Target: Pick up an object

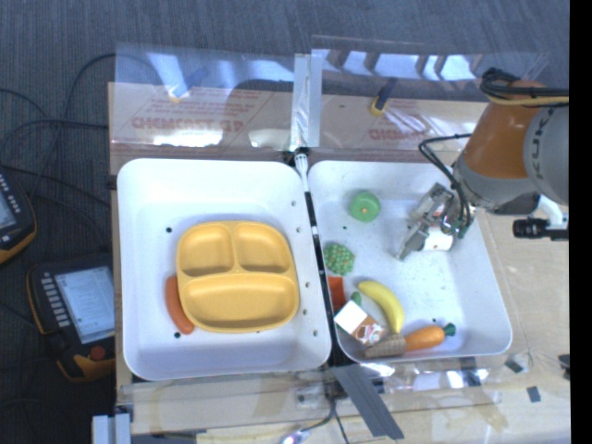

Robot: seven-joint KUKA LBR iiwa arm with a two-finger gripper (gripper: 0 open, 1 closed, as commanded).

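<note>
The grey arm's two-finger gripper (pixel 418 239) hung low over bare floor in the right shallow white bin (pixel 481 285), fingers narrow with nothing between them. Candidates lay apart: the yellow plastic banana (pixel 383 302) and orange carrot (pixel 425 338) crowded its near edge, while the small green round cylinder (pixel 364 206) sat alone, seemingly easiest to grasp.

Overhead slanted view of both bins (pixel 129 248)

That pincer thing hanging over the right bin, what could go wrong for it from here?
The pincer hangs above bare bin floor, so closing there would likely catch nothing. The banana, carrot and white box lie crowded in the near corner of the right bin; grabbing one may knock the others. The green round piece might roll away if nudged.
</note>
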